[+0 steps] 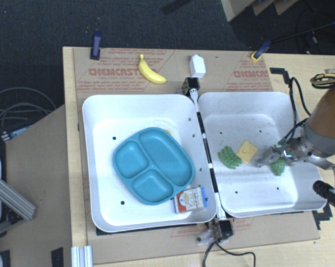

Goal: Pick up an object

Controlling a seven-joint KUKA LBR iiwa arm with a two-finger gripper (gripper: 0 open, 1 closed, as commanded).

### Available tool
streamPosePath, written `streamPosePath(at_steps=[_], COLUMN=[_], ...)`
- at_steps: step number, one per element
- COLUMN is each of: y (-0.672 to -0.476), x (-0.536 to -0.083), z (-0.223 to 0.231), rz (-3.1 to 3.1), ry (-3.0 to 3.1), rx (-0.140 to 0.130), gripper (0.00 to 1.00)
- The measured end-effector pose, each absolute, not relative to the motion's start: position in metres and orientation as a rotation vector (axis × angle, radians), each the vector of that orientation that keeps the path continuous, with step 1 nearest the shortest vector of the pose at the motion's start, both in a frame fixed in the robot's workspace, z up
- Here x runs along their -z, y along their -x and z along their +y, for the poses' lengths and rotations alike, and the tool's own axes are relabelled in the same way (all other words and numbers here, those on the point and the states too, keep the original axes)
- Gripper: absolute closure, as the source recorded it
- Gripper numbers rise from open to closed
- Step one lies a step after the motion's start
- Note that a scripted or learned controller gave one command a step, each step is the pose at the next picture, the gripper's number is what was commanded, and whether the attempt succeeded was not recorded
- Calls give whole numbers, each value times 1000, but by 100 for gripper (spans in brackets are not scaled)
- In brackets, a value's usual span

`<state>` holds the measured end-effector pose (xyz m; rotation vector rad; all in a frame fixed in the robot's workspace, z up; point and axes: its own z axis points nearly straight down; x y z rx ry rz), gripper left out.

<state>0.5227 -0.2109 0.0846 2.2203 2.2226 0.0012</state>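
Where the bench [128,243] meets the near edge of the view, cables and a small clamp [217,232] sit below the seam between the two white bins. In the left bin [95,149], a small red and white carton [190,199] lies by the near right corner, just beside a blue divided plate [151,164] that fills the middle. In the right bin [234,107], the gripper [267,157] reaches in from the right edge; whether its fingers are apart or together cannot be told. A small green object [278,167] lies touching or just beside it. A green toy [229,157] and a yellow block [247,151] lie near the bin's middle. Beyond the bins, a banana [150,72] and a white object [198,65] rest on printed cardboard [117,74]. Dark carpet [56,15] lies behind the far edge.
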Motion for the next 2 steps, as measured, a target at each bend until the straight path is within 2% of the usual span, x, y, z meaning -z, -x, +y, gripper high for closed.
streamPosePath(at_steps=[1, 2], y=[-523, -587], x=[-95, -192], z=[-212, -123], rz=[2218, 2224], ry=[-2220, -2216], rx=[-1, -6], gripper=[100, 100])
